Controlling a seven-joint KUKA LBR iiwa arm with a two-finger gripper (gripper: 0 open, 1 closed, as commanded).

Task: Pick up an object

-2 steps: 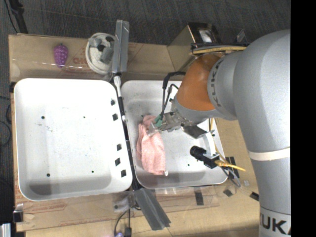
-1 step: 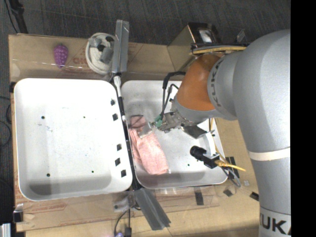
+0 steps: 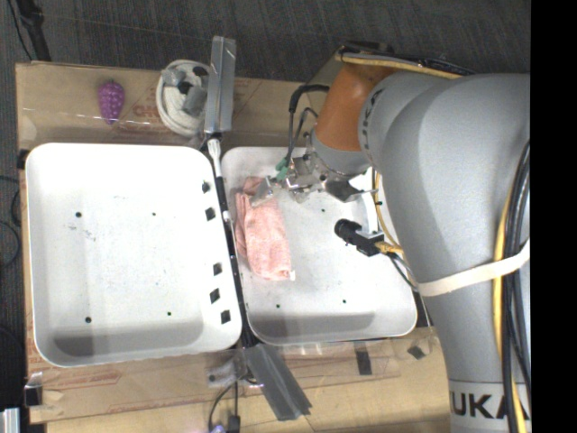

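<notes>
Just below the end effector [image 3: 287, 177], in the right bin [image 3: 361, 318], lies a pink cloth [image 3: 263, 233], soft and crumpled, folded into a rough oblong along the bin's left wall, its upper end bunched up close under the end effector; whether that part is spread or closed cannot be told. Far below and right of it, white letters "UKA" [image 3: 482, 407] show on the arm's grey base.
</notes>
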